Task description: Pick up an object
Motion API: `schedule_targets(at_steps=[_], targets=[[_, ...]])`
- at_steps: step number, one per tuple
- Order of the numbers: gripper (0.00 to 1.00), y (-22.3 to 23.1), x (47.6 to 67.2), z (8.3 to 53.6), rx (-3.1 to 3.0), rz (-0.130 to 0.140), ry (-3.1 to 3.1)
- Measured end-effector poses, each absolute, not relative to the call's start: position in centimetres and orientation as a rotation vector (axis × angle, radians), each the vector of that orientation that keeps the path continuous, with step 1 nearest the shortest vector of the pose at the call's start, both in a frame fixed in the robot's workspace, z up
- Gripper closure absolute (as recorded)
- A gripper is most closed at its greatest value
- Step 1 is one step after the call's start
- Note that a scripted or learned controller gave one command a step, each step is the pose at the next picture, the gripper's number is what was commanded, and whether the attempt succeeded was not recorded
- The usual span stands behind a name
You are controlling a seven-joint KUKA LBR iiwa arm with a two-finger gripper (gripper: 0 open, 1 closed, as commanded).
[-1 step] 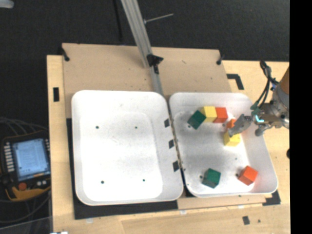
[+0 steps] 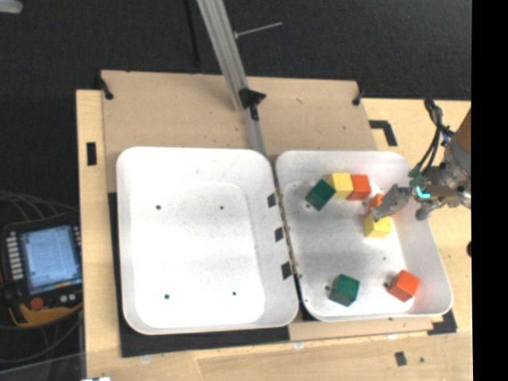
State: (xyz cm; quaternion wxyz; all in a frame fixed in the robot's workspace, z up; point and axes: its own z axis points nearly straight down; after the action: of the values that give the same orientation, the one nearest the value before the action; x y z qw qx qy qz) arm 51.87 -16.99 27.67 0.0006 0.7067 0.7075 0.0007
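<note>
Item: my gripper (image 2: 390,202), finger state I cannot tell, poised just above the yellow block (image 2: 378,226), in the right bin (image 2: 349,308).

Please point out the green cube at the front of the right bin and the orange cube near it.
Green cube (image 2: 344,289), camera view, its top face.
Orange cube (image 2: 403,285), camera view, its top face.

A grey metal pole (image 2: 226,50) slants over the bench (image 2: 182,109); a handheld screen unit (image 2: 44,264) (lit) sits left.
</note>
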Motion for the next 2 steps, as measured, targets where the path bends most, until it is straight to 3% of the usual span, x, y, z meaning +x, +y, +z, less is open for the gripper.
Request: schedule_targets(at_steps=[2], targets=[[0.00, -17.0, 53.0, 17.9, 2.226, -0.006, 2.219]])
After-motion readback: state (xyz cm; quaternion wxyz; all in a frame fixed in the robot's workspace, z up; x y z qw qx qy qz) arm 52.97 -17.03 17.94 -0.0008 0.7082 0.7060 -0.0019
